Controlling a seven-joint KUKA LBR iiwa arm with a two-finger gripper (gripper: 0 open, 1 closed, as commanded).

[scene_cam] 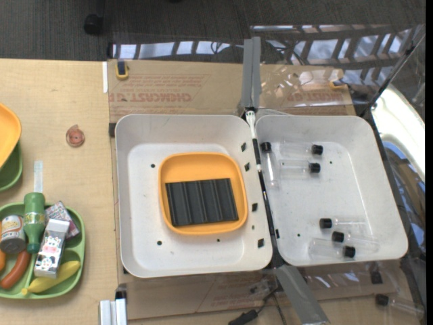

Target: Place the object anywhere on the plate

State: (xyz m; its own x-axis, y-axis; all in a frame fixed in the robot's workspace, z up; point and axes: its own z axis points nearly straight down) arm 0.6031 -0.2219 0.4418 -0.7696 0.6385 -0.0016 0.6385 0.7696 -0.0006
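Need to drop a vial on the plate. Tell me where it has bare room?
The orange plate is mostly covered by a dark ridged insert. Bare room: the wide band behind the insert, near the plate's far rim. The side and front margins are thin.

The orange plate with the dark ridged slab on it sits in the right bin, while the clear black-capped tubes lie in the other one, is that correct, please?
Not quite: the camera view shows the orange plate, with the dark ridged slab on it, in the left bin. The clear black-capped tubes lie in the right bin.
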